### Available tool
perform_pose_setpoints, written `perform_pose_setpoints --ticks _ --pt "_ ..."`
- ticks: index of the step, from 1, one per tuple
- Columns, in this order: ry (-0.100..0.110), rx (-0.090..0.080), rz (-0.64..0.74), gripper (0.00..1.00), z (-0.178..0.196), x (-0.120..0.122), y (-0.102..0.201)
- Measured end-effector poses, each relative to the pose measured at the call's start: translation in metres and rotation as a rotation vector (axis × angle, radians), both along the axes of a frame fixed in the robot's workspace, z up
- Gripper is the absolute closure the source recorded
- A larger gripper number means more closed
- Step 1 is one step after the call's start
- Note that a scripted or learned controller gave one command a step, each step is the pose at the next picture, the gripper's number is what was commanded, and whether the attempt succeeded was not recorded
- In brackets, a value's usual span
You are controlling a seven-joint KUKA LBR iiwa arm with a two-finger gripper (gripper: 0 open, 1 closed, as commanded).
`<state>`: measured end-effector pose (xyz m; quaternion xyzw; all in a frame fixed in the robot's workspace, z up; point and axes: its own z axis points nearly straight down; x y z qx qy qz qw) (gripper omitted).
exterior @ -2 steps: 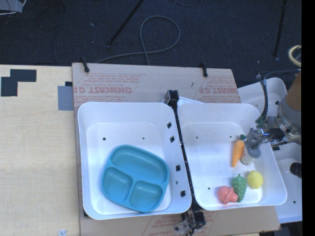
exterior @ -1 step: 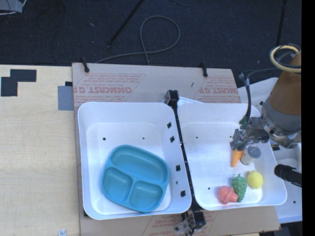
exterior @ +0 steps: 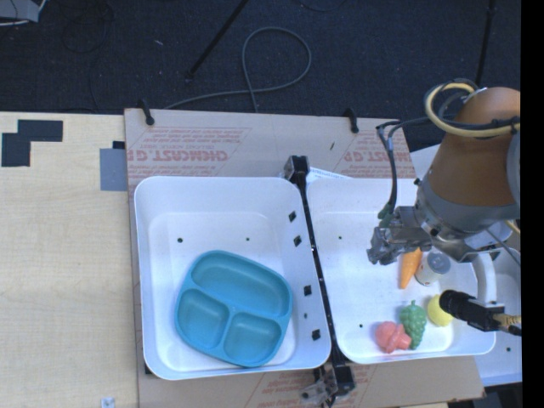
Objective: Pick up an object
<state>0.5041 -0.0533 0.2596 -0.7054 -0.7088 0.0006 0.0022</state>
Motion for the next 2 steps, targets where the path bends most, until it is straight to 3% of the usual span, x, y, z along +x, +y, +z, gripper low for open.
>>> perform_pose_setpoints --ticks 2 --pt "0.001 0.000 0.001 1.00 -0.021 0.001 0.110"
